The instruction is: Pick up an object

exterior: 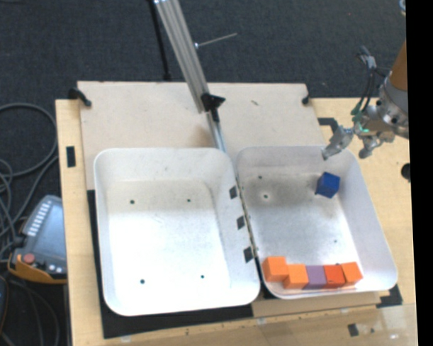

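Toward the far right corner of the right-hand bin [370,220] sits my likeliest target, a blue cube [328,185], lying alone on the bin floor and slightly turned against the bin's walls. It touches nothing else. Along the near edge of the same bin runs a row of blocks pressed side to side: an orange block [277,266] at the left end, another orange one [297,275], a purple block [316,275], a red-orange block [335,274] and an orange block at the right end [352,271]. They sit tight against the near wall, which I judge makes them poor first picks.

My pincer [349,144] hangs above the far right rim of that bin, just beyond the blue cube and toward the desk's far right corner. Its two fingers are spread apart, with nothing between them. Above it I see the grey wrist with its trailing cables [369,64].

I read this as the approach step: nothing is grasped and the fingers are not yet around anything. The next move, as I see it, calls for bringing the pincer toward the near side until it stands over the cube, turning the wrist to match the cube's faces, then descending so the fingers straddle it before closing. The far wall is near, so a finger could catch the rim.

The left-hand bin [105,229] lies beside it, their walls meeting at the desk's middle.
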### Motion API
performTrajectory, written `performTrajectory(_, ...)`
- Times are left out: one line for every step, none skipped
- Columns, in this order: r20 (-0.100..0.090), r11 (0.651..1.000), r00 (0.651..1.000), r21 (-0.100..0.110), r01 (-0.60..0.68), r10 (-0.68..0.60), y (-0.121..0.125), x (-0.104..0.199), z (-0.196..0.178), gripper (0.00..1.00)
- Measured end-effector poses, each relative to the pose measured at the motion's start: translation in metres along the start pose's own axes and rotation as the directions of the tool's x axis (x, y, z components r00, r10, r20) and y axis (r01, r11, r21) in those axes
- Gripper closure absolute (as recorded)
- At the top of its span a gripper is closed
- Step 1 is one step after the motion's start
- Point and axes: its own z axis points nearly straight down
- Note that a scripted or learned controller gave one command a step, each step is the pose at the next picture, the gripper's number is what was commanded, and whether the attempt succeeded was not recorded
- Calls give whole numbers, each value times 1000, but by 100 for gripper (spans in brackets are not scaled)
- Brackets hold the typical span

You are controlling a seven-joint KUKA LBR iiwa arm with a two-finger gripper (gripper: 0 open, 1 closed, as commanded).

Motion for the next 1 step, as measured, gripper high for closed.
performTrajectory(0, 1000, 1000, 1, 2, -2, 0, 0, 0, 0)
